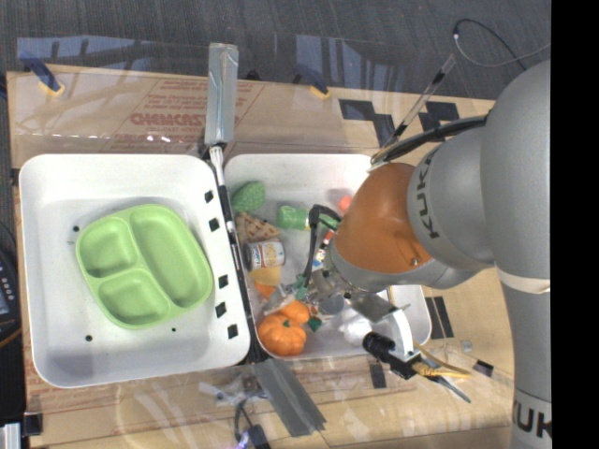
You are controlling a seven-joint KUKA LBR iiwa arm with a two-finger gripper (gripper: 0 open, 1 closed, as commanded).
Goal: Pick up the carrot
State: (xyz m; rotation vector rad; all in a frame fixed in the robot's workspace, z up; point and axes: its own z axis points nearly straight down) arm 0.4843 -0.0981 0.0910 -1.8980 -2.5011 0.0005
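The carrot (296, 311) looks like the short orange piece with a green tip at the front of the right bin (299, 168). It lies against a small orange pumpkin (281, 337). My gripper (314, 290) hangs low over the bin, just above and to the right of the carrot, under the orange wrist band. The wrist hides the space around the gripper's tip, so I cannot tell whether it touches the carrot.
Along the right bin's left side lie a green leafy piece (248, 195), a green block (292, 217), a waffle-like wedge (255, 225) and a small can (265, 253). A green divided plate (142, 265) sits in the left bin (47, 185). The arm covers the right bin's right half.
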